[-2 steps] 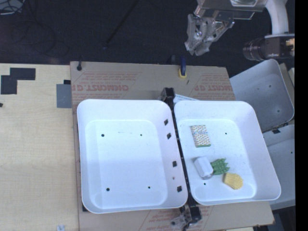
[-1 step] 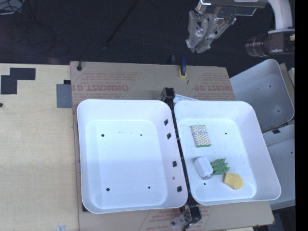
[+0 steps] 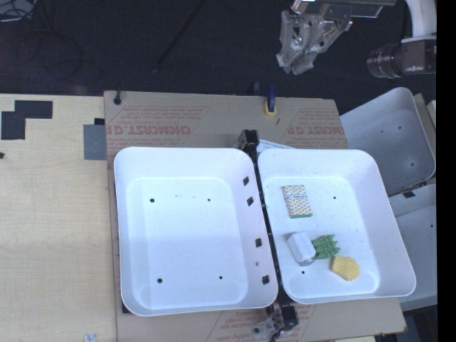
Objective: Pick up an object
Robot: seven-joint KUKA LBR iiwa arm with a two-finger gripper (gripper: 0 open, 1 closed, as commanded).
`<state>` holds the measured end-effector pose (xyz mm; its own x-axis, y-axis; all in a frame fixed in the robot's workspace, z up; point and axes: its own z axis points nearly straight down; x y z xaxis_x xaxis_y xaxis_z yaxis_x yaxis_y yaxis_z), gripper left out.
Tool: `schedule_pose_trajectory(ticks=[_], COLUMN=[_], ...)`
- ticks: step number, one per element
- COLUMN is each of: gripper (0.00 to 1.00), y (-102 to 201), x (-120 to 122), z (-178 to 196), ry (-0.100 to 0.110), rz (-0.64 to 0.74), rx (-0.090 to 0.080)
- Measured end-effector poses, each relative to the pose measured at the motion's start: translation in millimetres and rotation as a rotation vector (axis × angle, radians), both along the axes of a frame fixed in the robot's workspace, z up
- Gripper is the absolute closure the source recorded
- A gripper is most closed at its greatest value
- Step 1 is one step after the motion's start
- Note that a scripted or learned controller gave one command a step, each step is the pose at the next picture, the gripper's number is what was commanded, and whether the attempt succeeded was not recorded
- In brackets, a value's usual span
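Low in the right bin point(image 3: 385, 191), lower right of frame, lie a yellow corn-shaped toy point(image 3: 345, 267), a green leafy toy point(image 3: 325, 246) and a small white cylinder point(image 3: 300, 247); above them a flat patterned block point(image 3: 297, 201). All look light and rigid; the block's edges likely offer the surest hold. At the top, the gripper point(image 3: 298, 61) hangs high, its state impossible to tell.

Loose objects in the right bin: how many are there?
4: a patterned rectangular block mid-bin, a white cylinder touching a green leafy piece, and a yellow corn-like piece nearest the front. None look hidden.
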<state>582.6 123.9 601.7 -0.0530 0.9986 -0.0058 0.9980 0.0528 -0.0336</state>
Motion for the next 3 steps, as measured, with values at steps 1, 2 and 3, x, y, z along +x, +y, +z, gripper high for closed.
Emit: schedule_pose_trajectory(ticks=[1,2,3], gripper=[1.0,1.0,1.0], y=[1,3,4], x=[1,1,2], z=[9,18,28], ry=[-0.001,-0.005,-0.012], rz=[0.005,0.01,0.014], rx=[0.0,0.001,0.002])
